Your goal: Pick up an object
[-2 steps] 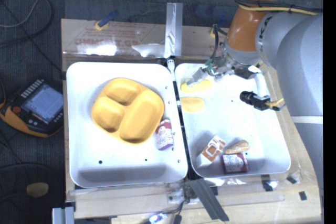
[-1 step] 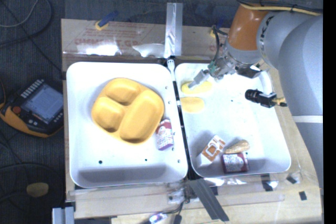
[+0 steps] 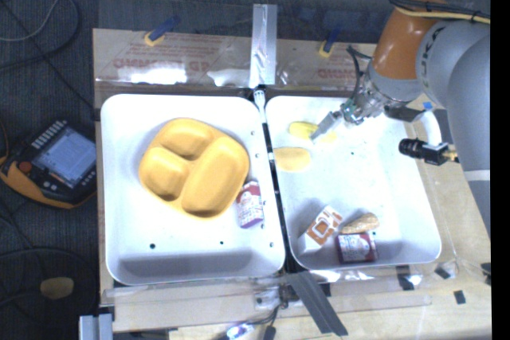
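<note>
The arm comes in from the right and its gripper (image 3: 325,126) hangs low over the far left part of the right bin (image 3: 398,195), its slim tip slanting down toward a small yellow lump (image 3: 301,129). The tip sits just beside that lump, perhaps touching its right edge, so this looks like the thing being gone for; whether the pincer is apart or together I cannot tell, since the tip reads as one pale sliver from above, and nothing can be seen caught in it. A second, flatter yellow piece (image 3: 292,159) lies a little nearer, close against the wall between the bins. At the near side of the same bin a red can (image 3: 355,248), a bread roll (image 3: 358,224) resting on it and an orange-and-white packet (image 3: 322,227) huddle together, well apart from the tip. The left bin (image 3: 127,251) carries a big yellow cushion-like thing (image 3: 194,166) and a small red-and-white can (image 3: 250,205) beside the dividing wall.
</note>
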`<state>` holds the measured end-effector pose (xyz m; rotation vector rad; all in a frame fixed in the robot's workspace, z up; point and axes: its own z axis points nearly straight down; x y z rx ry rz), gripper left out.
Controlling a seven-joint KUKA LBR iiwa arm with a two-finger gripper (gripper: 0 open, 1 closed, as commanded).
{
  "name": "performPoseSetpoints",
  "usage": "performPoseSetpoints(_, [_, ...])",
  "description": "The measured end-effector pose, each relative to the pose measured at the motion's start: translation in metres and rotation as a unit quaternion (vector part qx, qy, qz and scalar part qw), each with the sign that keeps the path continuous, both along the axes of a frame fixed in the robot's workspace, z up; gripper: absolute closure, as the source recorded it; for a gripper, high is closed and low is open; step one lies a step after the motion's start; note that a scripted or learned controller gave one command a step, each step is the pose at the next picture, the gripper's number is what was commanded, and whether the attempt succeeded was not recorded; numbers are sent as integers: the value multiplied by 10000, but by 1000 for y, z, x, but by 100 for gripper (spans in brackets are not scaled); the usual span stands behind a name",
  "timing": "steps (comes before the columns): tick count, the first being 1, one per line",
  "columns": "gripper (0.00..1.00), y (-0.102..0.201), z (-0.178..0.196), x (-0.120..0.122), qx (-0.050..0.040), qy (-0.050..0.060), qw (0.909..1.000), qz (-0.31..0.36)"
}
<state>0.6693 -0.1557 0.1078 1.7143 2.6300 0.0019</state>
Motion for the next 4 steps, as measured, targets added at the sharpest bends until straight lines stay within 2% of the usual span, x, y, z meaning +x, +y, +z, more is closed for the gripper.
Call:
performPoseSetpoints(1, [100,0,6,-3,11,78,10000,1])
performPoseSetpoints(2, [100,55,102,0,-3,4,9997,-245])
performPoseSetpoints(3, [100,37,123,-55,-8,7,9936,1131])
performPoseSetpoints(4, [100,89,91,-1,-2,12,9990,438])
